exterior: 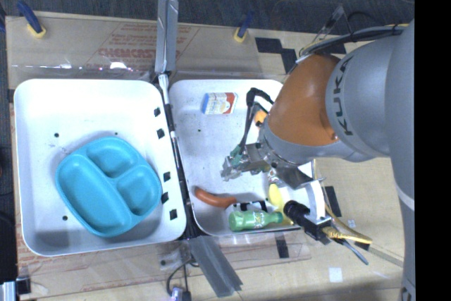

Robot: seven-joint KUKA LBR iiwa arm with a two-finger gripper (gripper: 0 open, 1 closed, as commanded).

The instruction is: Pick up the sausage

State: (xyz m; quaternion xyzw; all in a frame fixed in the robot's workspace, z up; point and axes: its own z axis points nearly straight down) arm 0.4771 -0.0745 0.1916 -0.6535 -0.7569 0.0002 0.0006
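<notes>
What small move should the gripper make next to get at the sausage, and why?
Probably shift toward the bin's near-left corner and lower. The gripper hangs above and to the right of the sausage, which lies flat in the right bin just left of the green bottle.

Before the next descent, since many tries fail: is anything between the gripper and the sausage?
Nothing visible. The gripper hangs above bare bin floor, and the sausage lies just below-left of it; the green bottle sits beside the sausage.

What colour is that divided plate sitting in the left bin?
Light blue, a turquoise shade. The divided plate shows plainly in the camera view from above.
</notes>
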